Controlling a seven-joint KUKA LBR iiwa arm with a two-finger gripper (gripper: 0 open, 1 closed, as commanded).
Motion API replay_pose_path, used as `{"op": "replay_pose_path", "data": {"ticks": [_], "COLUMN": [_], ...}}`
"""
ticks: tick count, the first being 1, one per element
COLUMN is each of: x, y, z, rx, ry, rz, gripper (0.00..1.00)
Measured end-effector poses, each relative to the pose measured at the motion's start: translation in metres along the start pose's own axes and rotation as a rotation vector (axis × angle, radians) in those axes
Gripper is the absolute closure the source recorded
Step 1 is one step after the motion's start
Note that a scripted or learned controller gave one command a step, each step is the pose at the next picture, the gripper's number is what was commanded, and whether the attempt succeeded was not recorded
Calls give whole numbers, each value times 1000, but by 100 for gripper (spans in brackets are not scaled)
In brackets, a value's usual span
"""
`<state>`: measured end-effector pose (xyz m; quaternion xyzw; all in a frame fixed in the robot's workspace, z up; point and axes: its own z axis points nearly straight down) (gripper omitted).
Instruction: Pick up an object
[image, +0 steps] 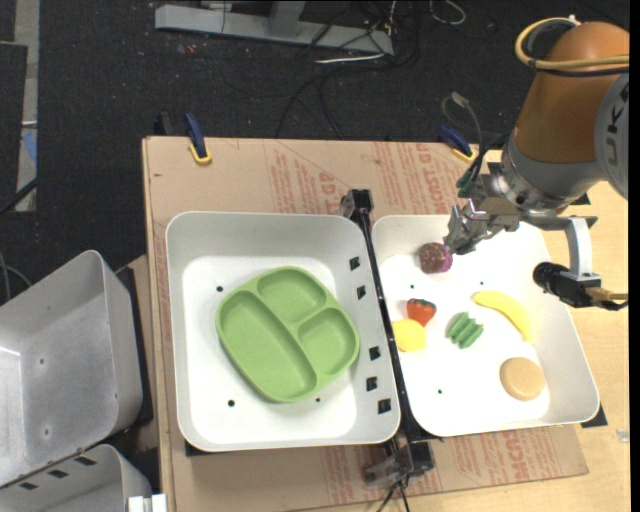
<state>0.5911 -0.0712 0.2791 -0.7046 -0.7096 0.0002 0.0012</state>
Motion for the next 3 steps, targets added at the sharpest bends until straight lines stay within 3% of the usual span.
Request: {"op": "replay_pose_path", "data": {"ticks": [1, 3], "x": [46, 163], "y": [11, 8], "z": [12, 43], "rx": [-1, 1], "ry": [-1, 0], "rz": [0, -1], "gripper": [100, 100]}}
